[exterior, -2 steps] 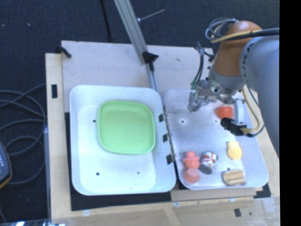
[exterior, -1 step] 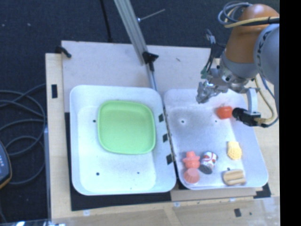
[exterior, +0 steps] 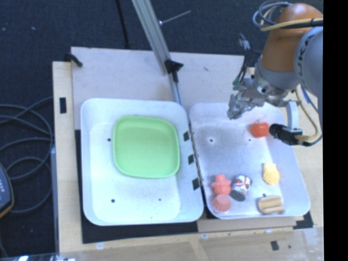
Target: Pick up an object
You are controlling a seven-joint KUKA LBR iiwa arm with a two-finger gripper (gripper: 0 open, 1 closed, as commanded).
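Note:
The right bin holds several small objects: an orange-red piece near its far right side, a yellow piece, a tan bread-like piece, a red-and-white-and-dark round object, an orange-pink figure and a pink disc along its near side. My gripper hangs over the bin's far edge, left of the orange-red piece and apart from it. Nothing shows between its fingers.
A green square plate lies in the left bin. A slanted metal pole rises behind the bins. Black cables lie off the bench at the left.

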